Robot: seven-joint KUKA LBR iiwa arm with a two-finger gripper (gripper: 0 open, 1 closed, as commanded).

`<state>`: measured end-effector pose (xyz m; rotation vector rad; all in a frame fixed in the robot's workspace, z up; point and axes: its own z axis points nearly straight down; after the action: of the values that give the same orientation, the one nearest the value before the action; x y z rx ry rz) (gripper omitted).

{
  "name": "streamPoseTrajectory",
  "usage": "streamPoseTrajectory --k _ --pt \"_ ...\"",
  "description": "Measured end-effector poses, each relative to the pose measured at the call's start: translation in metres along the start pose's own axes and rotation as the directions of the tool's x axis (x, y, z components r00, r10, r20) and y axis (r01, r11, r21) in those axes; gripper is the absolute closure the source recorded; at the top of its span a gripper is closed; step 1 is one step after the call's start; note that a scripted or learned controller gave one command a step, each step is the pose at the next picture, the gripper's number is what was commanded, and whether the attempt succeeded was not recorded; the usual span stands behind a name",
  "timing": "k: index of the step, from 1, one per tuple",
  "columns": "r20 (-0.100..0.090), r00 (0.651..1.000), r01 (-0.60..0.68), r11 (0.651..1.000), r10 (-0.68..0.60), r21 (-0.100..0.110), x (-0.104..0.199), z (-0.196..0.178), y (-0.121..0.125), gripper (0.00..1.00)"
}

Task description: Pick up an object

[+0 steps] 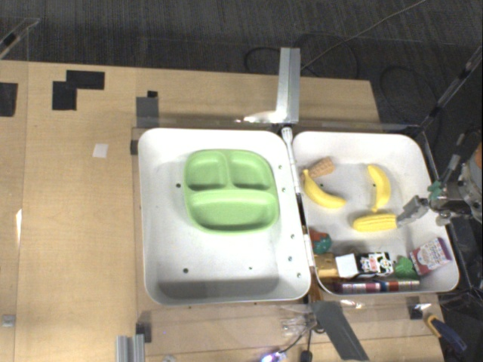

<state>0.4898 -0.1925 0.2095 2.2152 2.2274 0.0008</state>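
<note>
The right bin (400,143) holds two bananas, one to the left (322,191) and one to the right (379,184). With them lie a yellow corn cob (375,222) and a small tan piece (323,166). Along its near edge are a green and red item (323,243), a small black and white box (375,262) and a purple and white packet (432,255). My gripper (432,204) hangs over the bin's right rim, to the right of the corn cob and above the packet. Nothing shows in its grasp.
The left bin (162,202) holds a green divided plate (229,189). A long dark marker-like stick (377,285) lies against the right bin's near wall. A metal post (289,85) stands behind the seam between the bins. Cables trail on the dark floor behind.
</note>
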Motion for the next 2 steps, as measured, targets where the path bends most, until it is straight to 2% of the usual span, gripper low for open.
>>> streamPoseTrajectory --k 1,2 --pt "0.002 0.979 0.202 0.979 -0.202 -0.004 -0.013 0.116 0.071 0.0" --pt "0.008 0.943 0.332 0.943 -0.332 -0.013 0.001 0.12 0.131 0.0"
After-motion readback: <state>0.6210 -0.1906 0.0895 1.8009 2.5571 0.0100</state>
